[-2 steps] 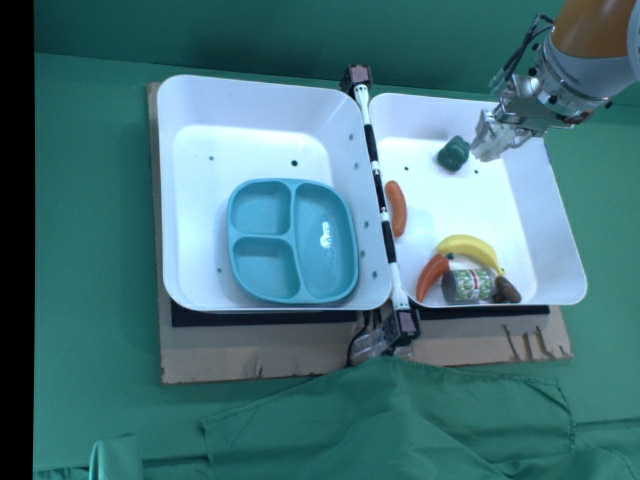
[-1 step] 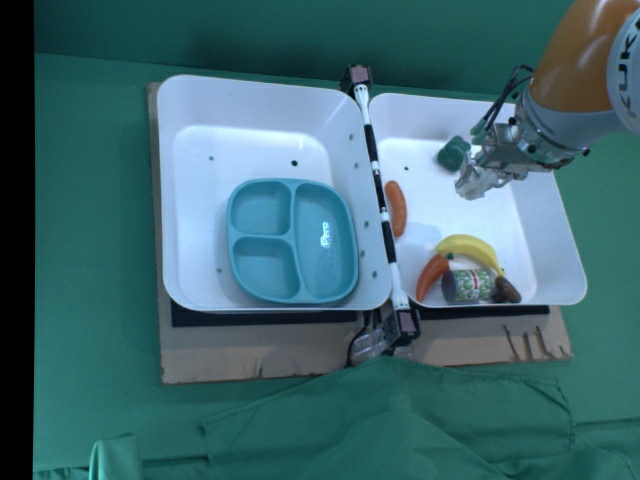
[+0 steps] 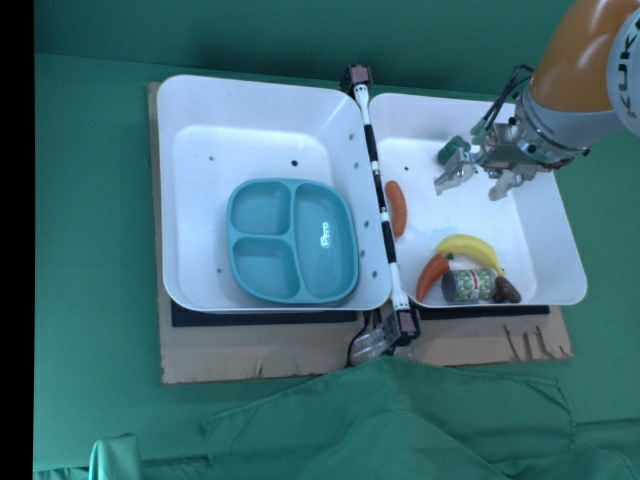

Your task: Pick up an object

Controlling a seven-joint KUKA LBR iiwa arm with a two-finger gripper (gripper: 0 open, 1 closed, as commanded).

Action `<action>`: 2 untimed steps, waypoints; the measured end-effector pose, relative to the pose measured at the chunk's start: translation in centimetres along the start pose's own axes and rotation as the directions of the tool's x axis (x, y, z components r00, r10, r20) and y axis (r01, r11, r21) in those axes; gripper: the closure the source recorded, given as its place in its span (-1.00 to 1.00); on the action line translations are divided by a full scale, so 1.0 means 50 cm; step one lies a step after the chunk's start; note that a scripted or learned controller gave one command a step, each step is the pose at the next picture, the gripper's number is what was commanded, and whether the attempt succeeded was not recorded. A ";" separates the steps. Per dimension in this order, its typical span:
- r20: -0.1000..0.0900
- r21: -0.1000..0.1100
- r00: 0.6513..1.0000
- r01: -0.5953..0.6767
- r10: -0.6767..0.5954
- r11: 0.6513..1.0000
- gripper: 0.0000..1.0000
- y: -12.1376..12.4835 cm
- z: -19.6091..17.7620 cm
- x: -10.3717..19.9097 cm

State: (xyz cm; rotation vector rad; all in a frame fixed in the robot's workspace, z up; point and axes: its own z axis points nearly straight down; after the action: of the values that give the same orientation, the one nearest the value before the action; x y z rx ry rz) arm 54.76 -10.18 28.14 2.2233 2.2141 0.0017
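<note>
The right bin (image 3: 560, 230) holds an orange-red sausage (image 3: 396, 208) by its left wall. At its front lie a yellow banana (image 3: 470, 250), an orange carrot (image 3: 432, 276), a small can on its side (image 3: 468, 285) and a dark brown piece (image 3: 507, 290). My gripper (image 3: 474, 182) hangs over the back half of this bin, well behind the banana. It is open, with bare white bin floor showing between its fingers. A small dark green thing (image 3: 452, 151) sits just behind its left finger; I cannot tell whether the two touch.
The left bin (image 3: 200, 118) holds a teal divided plate (image 3: 292, 240). A black-and-white bar (image 3: 378, 188) runs along the seam between the bins. Green cloth (image 3: 400, 418) is bunched at the front of the bench.
</note>
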 end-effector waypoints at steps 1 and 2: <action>0.006 -0.015 1.000 0.001 -0.001 1.000 -1.00 0.211 0.192 -0.114; 0.010 -0.023 1.000 -0.002 0.002 1.000 1.00 0.215 0.163 -0.117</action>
State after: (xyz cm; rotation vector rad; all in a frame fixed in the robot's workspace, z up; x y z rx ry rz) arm 65.50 -16.10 20.01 2.2091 2.1952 0.0152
